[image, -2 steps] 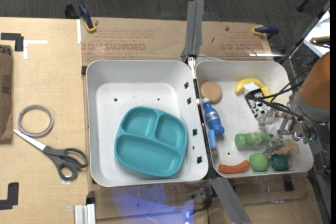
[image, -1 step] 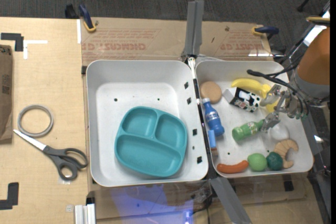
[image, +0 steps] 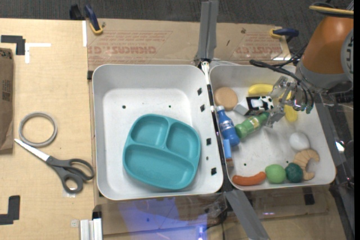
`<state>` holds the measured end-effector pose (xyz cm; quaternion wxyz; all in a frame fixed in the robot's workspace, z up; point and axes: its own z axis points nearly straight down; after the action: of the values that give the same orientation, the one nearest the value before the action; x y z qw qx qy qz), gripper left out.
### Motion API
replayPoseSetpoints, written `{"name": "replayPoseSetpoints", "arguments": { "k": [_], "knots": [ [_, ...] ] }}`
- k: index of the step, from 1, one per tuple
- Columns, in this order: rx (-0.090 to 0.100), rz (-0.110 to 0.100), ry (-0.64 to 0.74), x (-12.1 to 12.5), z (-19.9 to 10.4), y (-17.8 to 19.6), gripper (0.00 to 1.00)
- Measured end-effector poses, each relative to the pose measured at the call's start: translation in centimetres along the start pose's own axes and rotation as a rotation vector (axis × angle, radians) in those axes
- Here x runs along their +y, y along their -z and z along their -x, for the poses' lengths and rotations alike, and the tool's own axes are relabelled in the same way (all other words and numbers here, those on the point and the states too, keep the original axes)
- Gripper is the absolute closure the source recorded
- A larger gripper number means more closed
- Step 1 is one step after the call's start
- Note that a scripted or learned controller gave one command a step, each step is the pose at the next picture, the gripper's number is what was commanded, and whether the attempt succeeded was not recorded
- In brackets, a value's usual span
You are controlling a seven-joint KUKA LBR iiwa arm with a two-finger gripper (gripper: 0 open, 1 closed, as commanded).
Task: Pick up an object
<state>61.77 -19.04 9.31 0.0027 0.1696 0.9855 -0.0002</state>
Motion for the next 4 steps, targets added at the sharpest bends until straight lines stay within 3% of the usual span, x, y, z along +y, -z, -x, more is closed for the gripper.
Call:
{"name": "replayPoseSetpoints", "arguments": {
  "k": [1,2,3,4],
  "knots": [
    [-0.006,-0.003,0.052,7.4,-1.3,0.3,0.00],
    [-0.001,0.000,0.215,-1.4,-0.5,0.1,0.00],
    [-0.007,-0.001,0.217,-1.3,-0.4,1.2,1.00],
    [-0.007,0.000,0.217,-1.2,-0.4,1.2,0.00]
  ]
}}
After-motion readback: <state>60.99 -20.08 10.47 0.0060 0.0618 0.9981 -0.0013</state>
